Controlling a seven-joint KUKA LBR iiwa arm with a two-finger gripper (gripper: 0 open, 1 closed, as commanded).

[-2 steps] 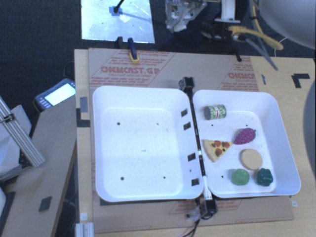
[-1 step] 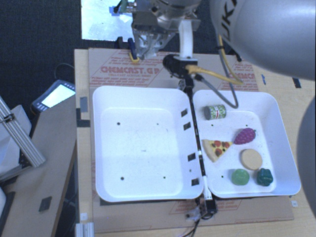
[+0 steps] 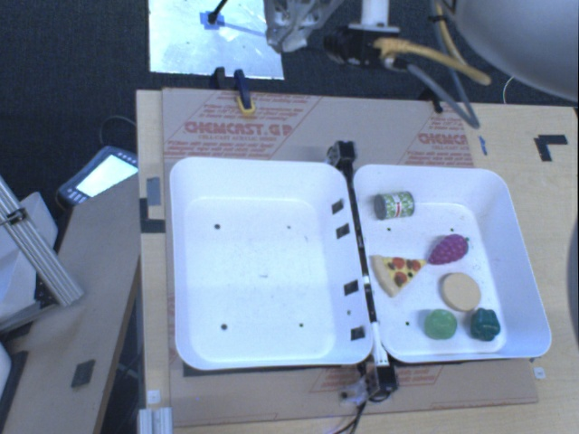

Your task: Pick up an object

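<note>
The right bin (image 3: 517,242) holds several small objects. A green-labelled can (image 3: 394,205) lies on its side near the bin's back left corner. A purple bunch of grapes (image 3: 449,249) sits to the right of a pizza slice (image 3: 396,272). In front of them are a tan round disc (image 3: 460,291), a light green round piece (image 3: 441,324) and a dark green pepper (image 3: 485,324). My gripper (image 3: 291,27) hangs high beyond the far edge of the bench, well away from both bins, with nothing seen in it.
The left bin (image 3: 181,269) sits beside the right one, with a black hinge strip (image 3: 355,242) between them. A shiny metal plate (image 3: 194,34) lies behind the bench. A yellow-tipped clamp (image 3: 242,96) and grey and yellow cables (image 3: 434,57) sit near the back edge.
</note>
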